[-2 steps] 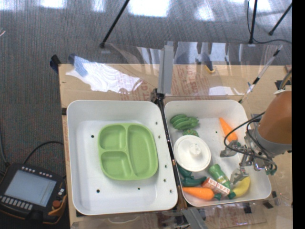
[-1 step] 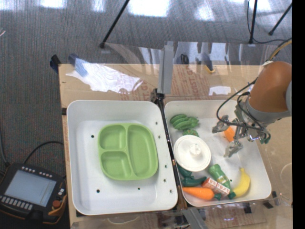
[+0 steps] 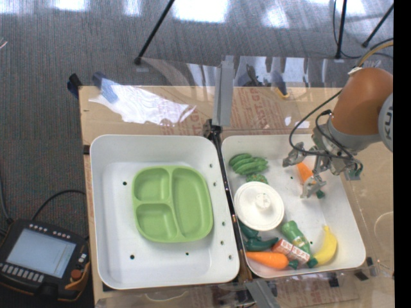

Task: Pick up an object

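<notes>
Small orange plastic toy piece (image 3: 304,171), lying near the far wall of the right-hand shallow white bin (image 3: 350,205) just beside my gripper (image 3: 314,183), looks light, rigid and slick, best pinched across its narrow middle; whether my gripper is open or closed, I cannot tell.

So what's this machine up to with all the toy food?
A robot arm reaches in over the right bin, which holds toy food: a banana, a carrot, green pea pods and a white lid. Its gripper hangs low near a small orange piece at the back of that bin. I can't tell whether it has hold of anything. The left bin holds a green divided plate.
</notes>
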`<state>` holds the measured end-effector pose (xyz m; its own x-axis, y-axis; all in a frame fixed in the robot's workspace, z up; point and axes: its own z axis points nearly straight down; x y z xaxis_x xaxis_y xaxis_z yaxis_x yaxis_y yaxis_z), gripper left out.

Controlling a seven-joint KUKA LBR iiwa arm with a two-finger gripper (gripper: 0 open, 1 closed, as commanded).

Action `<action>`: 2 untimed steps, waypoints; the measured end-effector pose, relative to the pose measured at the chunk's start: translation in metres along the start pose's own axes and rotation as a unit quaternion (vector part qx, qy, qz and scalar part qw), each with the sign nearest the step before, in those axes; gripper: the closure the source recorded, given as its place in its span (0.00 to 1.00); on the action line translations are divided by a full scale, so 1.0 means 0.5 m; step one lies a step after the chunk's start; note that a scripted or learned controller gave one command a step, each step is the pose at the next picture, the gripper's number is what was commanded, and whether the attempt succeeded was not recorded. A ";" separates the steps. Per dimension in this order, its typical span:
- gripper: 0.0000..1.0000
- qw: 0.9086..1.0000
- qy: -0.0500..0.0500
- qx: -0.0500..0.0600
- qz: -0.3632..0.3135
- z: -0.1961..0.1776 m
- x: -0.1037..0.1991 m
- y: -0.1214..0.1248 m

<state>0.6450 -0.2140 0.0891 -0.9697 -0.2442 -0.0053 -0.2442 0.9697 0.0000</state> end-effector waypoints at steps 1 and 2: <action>1.00 1.000 -0.003 0.001 0.000 -0.024 -0.004 0.000; 1.00 1.000 -0.006 0.003 0.017 -0.209 -0.020 0.048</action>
<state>0.6484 -0.1883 0.1939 -0.9772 -0.2117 -0.0171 -0.2117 0.9773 -0.0059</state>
